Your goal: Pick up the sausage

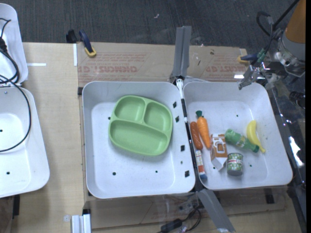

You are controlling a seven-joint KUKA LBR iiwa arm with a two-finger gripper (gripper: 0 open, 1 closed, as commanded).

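a grey arm with an orange band reaches in from the right, its claw (251, 76) hanging above the far right corner of the right bin (243, 97), well apart from everything inside it. whether the claw is spread or closed cannot be told at this angle, and nothing is seen between its tips.

the sausage (195, 135), a reddish-orange link, lies lengthwise along the right bin's left wall, just beside the divider between the 2 bins. a carrot (203, 130) with a green top lies touching its right side, roughly parallel. below the sausage, a thin marker-like stick (199, 165) with a blue tip runs along the same wall toward the near edge.

to the right of the carrot sit an orange and white packet (218, 150), a green bottle (240, 141) lying on its side, and a small green-labelled can (235, 163) near the front. a banana (253, 135) lies just beyond the bottle's end, toward the right wall.

the left bin (97, 169) holds a light green plate (141, 125) with 3 compartments, sitting flat near the middle.

both bins rest on a table (53, 62) covered with brown cardboard. a blue and yellow clamp (86, 43) sits at the far edge of the table.
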